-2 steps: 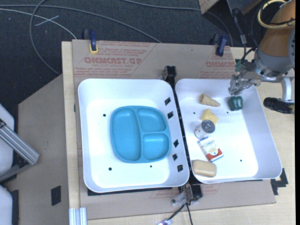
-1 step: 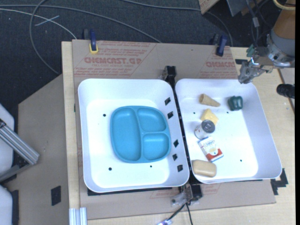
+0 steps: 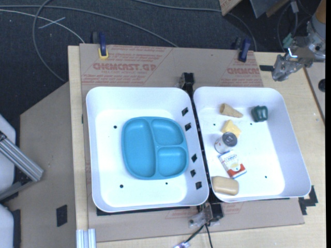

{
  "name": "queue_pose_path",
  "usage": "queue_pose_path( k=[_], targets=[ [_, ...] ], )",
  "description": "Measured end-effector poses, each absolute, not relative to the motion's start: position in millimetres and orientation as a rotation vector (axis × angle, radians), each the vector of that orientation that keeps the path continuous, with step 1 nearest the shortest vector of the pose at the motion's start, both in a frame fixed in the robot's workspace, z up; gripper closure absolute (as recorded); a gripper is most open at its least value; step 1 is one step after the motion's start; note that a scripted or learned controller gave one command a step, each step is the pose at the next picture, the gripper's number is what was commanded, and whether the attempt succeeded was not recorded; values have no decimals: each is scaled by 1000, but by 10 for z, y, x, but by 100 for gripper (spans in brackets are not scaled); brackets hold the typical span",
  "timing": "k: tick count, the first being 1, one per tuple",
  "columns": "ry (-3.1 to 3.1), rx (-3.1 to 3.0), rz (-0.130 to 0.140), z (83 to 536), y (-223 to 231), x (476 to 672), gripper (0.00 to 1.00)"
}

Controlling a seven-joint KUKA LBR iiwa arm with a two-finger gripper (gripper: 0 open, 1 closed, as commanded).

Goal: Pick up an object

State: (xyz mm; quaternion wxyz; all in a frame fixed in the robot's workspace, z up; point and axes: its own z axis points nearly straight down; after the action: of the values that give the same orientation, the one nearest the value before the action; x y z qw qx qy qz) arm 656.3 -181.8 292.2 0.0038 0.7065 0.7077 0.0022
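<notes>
The tool (image 3: 285,66) was a small grey metal piece with dull, blurred edges. Behind it the wrist was pale silvery grey and rounded. Thin dark cables ran above it, toward the arm's upper part.

You look down from a fixed camera above the bench, at a slant. Both shallow white plastic bins (image 3: 103,190) sit side by side, mid-frame, the grey arm entering top right.
</notes>
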Motion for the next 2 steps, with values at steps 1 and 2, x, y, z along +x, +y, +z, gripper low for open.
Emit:
queue_pose_path(
  k=[1,2],
  targets=[
    [2230,2219,0,2797,-1248,6321,100],
    [2230,2220,-2,2753,-690,6045,100]
  ],
)
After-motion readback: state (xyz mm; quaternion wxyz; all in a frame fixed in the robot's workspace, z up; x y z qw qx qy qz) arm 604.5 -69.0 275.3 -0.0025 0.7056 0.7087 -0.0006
